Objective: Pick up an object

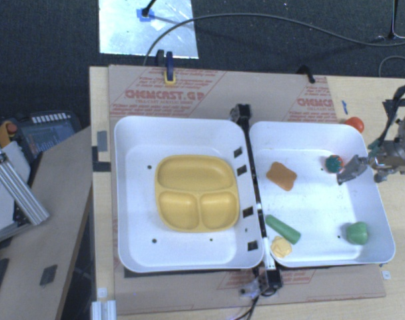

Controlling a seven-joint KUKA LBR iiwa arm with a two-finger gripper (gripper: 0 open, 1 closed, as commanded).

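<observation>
My gripper [354,168] hangs over the right bin's [322,142] right edge; its opening I cannot tell. The green cylinder [283,229] lies near that bin's front-left corner, long axis running back-left to front-right. The board [269,92] under the bins reads "CHEMCAST". The left bin [132,179] holds a yellow divided tray [192,192]. Dark carpet [42,39] surrounds the bench.

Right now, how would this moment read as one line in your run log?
phase: approach | gripper: over right white bin, beside small teal ball, nothing held | yellow divided plastic tray: left bin
</observation>
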